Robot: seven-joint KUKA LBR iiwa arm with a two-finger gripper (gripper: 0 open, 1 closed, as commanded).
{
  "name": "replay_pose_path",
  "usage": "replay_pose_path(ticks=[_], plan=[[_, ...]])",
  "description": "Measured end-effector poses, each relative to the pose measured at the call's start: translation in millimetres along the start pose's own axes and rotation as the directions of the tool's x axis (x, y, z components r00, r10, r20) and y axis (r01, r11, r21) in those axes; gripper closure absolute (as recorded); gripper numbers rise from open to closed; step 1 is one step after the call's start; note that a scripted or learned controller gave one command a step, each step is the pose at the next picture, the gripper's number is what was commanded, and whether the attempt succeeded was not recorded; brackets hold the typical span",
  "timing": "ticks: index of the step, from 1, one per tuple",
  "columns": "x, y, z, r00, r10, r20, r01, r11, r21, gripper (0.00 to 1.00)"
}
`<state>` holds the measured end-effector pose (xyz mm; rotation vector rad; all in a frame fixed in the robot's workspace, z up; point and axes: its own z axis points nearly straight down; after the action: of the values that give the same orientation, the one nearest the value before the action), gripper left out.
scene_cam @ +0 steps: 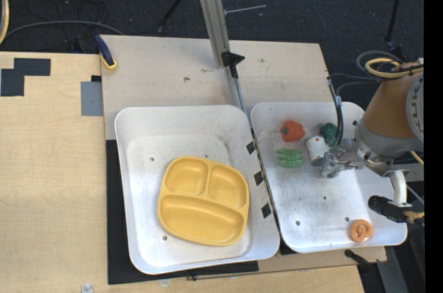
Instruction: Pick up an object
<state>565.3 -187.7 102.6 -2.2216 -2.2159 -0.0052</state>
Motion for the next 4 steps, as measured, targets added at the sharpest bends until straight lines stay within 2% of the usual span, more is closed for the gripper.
replay_pose_path(ticks=[1,2,3,4], plan=[[-7.5,4.4,-45.9,1.000,-0.003,0.006,0.003,1.000,-0.002,1.00],[-3.4,2.2,-107.8,1.000,-0.004,0.006,0.004,1.000,-0.003,1.00],[-3.9,3.0,-151.0,1.000,-0.004,0.006,0.004,1.000,-0.003,1.00],[48.5,-9.2,-136.8,1.000,-0.007,0.003,0.007,1.000,0.004,1.00]])
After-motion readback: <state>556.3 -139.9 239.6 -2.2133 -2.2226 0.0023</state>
